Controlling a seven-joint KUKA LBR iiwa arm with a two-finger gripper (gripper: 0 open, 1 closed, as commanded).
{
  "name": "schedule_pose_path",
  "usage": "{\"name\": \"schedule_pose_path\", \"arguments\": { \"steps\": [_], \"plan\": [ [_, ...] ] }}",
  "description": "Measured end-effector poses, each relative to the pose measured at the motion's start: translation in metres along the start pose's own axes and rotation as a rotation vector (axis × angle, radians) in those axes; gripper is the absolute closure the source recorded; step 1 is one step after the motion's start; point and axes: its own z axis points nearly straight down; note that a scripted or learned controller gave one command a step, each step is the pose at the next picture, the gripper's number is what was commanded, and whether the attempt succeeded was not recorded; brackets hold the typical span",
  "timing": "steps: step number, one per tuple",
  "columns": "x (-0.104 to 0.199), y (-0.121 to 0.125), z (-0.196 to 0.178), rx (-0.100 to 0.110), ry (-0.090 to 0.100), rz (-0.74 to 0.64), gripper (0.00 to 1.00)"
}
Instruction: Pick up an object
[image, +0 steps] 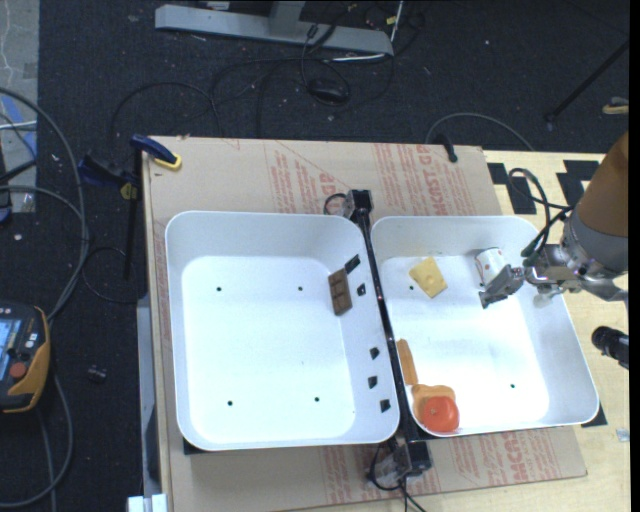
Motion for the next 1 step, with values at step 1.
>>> {"name": "schedule_pose_path", "arguments": {
  "steps": [1],
  "plan": [
    [-0.0271,0.0396,-0.0136,-0.002,-0.001,0.005,0.0]
  ]
}}
